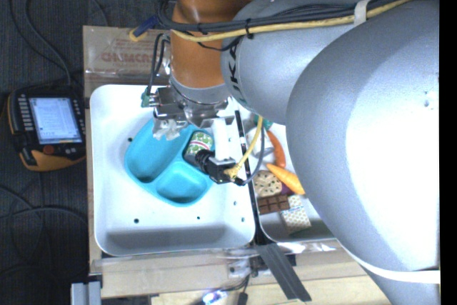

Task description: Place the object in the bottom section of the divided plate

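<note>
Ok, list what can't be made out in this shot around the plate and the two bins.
- End effector, camera view: its tips sit over the blue divided plate; too small and cluttered to judge the fingers or a grasp.
- Plate's upper section: covered by the wrist.
- Right bin: the arm hides most of it; food items show at its left edge.
- Green object by the plate: partly hidden, unidentifiable.

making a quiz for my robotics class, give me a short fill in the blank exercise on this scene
1. The divided plate is coloured ____.
2. The plate lies in the ____ of the two white bins.
3. The carrot in the other bin is coloured ____.
4. The gripper hangs over the plate's ____ edge.

Missing words: blue; left; orange; upper
</note>
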